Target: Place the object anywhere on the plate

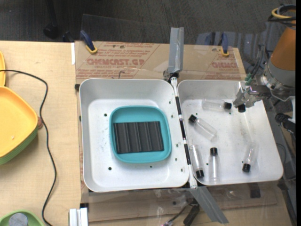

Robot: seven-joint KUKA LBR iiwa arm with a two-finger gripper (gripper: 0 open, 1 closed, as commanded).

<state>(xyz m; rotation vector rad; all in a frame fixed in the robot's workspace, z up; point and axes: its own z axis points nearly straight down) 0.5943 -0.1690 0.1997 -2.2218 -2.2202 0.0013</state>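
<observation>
Right bin (263, 173), upper right corner: gripper (245, 97) hangs low over the bin floor, close to the back wall.
Arm pose: grey KUKA arm (282, 55) enters from the right edge of the camera view, orange band above the wrist, wrist bent down toward the bin.
Fingers: blurred against the white floor; cannot tell whether spread or pressed together, and no vial is seen between them.
Task object: 6 clear vials with black caps lie loose in the right bin.
Nearest vial (216, 106): just left of the gripper, long axis running left to right, black cap at its right end pointing toward the gripper.
Second near item: black-capped vial (244, 117) directly below the gripper, body faint, long axis seemingly running toward the bin's front.
Other vials: 1 diagonal at centre-left (202, 126), 2 along the front-left (195, 161) (213, 163), 1 at front-right (248, 160).
Plate: teal plate (140, 113) with dark ribbed insert, centred in the left bin (94, 140), well apart from the gripper.
Deciding relation: target vial lies leftward of the gripper; plate lies further left, across the divider between the bins.
Judged stage: pick not yet made.
</observation>
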